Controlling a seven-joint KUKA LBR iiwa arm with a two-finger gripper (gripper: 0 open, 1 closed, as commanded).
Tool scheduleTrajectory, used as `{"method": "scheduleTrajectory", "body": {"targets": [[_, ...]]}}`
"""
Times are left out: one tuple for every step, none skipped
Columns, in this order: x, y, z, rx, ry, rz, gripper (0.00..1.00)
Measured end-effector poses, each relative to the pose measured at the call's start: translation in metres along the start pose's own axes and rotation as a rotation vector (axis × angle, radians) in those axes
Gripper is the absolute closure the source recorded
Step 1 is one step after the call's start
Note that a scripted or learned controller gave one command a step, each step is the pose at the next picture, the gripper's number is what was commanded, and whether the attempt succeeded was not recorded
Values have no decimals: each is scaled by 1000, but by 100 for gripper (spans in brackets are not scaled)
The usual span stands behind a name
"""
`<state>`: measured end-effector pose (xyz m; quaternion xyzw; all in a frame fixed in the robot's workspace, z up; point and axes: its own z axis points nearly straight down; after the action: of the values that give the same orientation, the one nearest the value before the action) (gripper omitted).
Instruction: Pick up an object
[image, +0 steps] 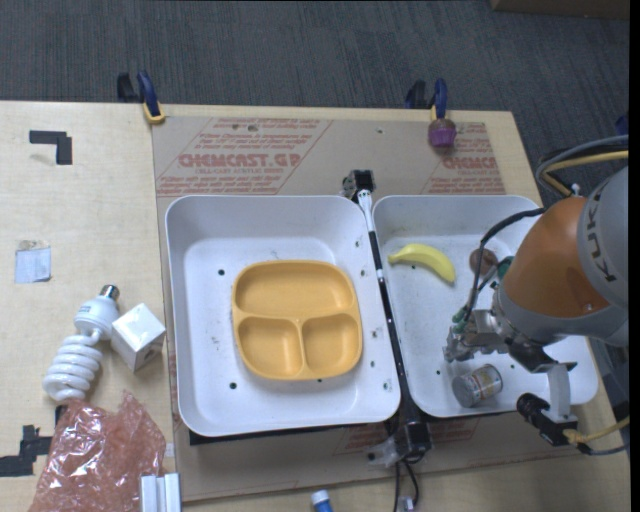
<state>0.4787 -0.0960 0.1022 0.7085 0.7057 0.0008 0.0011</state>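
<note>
One gripper (462, 345) hangs low inside the right bin (420, 215), under the arm (560, 270) with its orange band; whether it is spread or closed cannot be told from above. A can (477, 384) lies on its side just below the gripper, close by, though contact cannot be judged. A banana (424, 259) lies above the gripper, apart from it, toward the bin's far wall. Left of the gripper, across the divider, the left bin (200, 225) holds a yellow tray (297, 319). Farther left, outside the bins, lie a bulb (80, 348) and a white box (138, 336).
</note>
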Motion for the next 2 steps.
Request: {"method": "scheduleTrajectory", "body": {"targets": [[69,47,-90,1,0,-6,100],[69,47,-90,1,0,-6,0]]}}
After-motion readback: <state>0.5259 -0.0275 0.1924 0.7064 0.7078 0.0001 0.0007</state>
